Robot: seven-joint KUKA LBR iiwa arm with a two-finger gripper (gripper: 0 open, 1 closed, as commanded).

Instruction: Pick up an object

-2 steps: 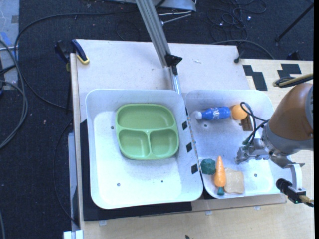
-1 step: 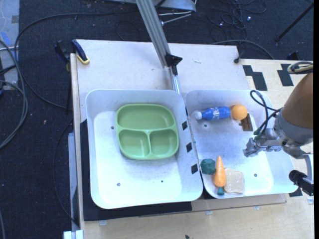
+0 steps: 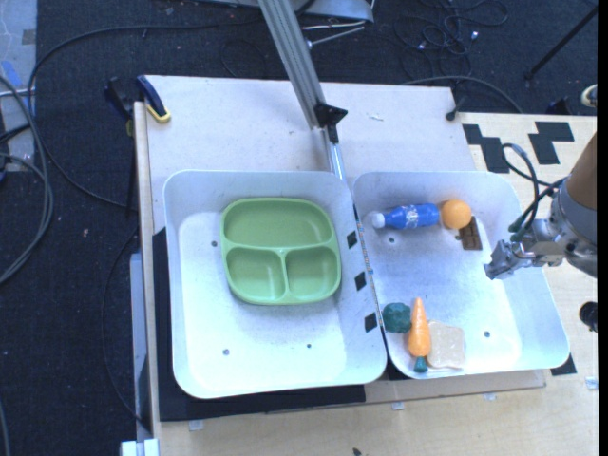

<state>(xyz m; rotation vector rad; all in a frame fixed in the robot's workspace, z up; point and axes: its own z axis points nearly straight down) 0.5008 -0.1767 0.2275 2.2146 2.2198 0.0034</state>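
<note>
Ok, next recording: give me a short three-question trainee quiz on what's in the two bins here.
1. True or false: the green divided plate lies in the left bin.
2. Which lies nearest the blue bottle? A) the orange ball B) the carrot C) the beige sponge
3. Fill in: the gripper is over the ____ bin's right side.

Key: 1 true; 2 A; 3 right.
</note>
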